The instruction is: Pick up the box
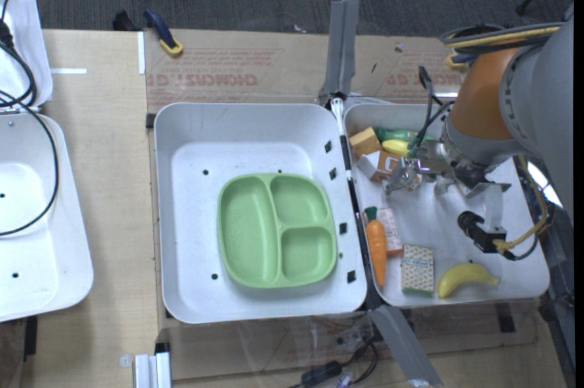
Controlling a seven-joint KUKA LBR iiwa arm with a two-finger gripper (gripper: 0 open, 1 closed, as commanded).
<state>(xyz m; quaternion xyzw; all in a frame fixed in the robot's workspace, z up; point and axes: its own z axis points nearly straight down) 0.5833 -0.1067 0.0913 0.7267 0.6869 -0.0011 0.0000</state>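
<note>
A small patterned box (418,268) lies flat near the front of the right bin (511,290), between a carrot (376,249) and a banana (467,278). A tan block (363,141) sits at the bin's back left corner. The gripper (402,178) hangs low over the back left part of the right bin, just right of the tan block and beside a small brown-and-white item (387,165). It is well behind the patterned box. The grey arm with its orange band (484,103) covers the bin's back right.
A yellow and green toy (396,144) lies by the tan block. A pale packet (391,231) rests next to the carrot. The left bin (182,194) holds a green divided plate (276,229). A black cable (484,231) loops off the wrist.
</note>
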